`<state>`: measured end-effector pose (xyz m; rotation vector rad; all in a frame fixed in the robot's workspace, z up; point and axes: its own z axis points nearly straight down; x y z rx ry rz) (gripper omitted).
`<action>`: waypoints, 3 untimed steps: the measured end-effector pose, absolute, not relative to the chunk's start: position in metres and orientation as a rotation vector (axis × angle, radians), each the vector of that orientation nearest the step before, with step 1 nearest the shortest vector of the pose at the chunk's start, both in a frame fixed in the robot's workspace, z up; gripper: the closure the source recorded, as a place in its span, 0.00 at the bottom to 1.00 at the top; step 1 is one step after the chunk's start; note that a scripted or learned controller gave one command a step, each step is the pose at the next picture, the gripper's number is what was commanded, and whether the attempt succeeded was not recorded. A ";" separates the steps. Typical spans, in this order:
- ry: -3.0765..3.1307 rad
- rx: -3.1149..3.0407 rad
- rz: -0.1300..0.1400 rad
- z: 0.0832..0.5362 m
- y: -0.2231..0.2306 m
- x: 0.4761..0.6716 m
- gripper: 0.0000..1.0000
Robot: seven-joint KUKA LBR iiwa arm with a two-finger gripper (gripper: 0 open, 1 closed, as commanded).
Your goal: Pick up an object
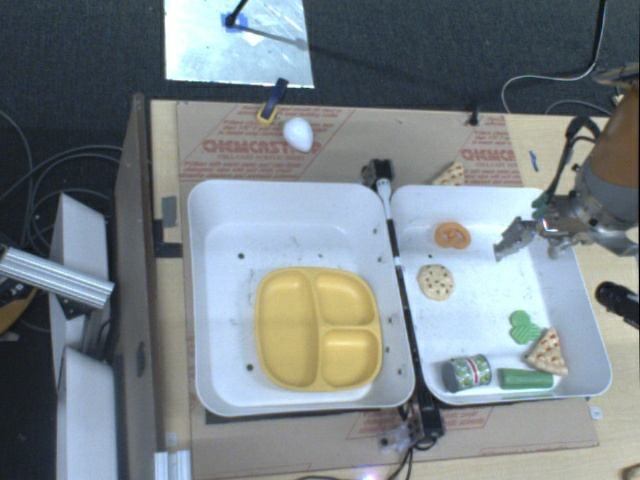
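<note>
Five small items lie scattered in the right bin (pixel 575 298), any of them a possible pick.
Gripper (pixel 535 238) hangs with fingers spread and nothing between them, near the orange cookie (pixel 452 235); that flat disc and the speckled cookie (pixel 435 281) just below it could slip from a closing pinch, while the can (pixel 467 372) may roll.

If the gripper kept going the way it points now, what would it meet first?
The gripper points left across the right bin. Most likely the orange pretzel comes first, though the gripper's height above it is unclear.
</note>
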<state>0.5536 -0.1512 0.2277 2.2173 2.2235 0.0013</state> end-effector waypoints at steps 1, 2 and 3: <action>2.230 2.212 0.003 0.162 -0.107 0.595 0.00; 2.224 2.209 0.006 0.083 -0.107 0.646 0.00; 2.222 2.214 0.006 0.087 -0.131 0.670 0.00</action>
